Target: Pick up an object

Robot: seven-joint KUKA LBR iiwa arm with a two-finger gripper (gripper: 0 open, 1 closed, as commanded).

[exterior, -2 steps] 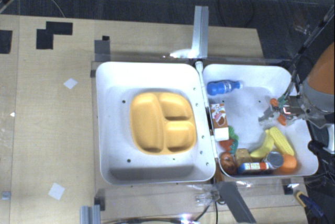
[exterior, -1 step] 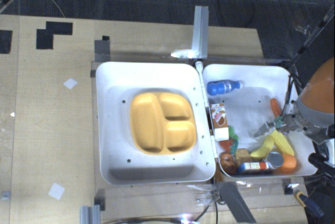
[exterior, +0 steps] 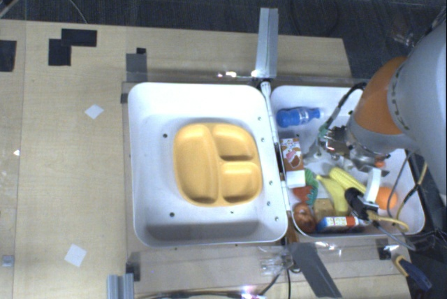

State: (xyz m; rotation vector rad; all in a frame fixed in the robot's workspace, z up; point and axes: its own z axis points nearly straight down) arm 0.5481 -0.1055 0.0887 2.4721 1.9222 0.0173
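The banana lies in my right bin, slanting from 10 toward 4 o'clock, amid clutter. At its 11 o'clock sits a blue bottle; at 6 o'clock a red-labelled bottle; at 3 o'clock an orange ball. My claw hangs just above the banana; whether it is open or closed I cannot tell. The left bin holds a yellow tray on the counter

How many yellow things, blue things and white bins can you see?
Yellow: 2, the tray and the banana
Blue: 1, the bottle
White bins: 2, left bin and right bin
Total: 5
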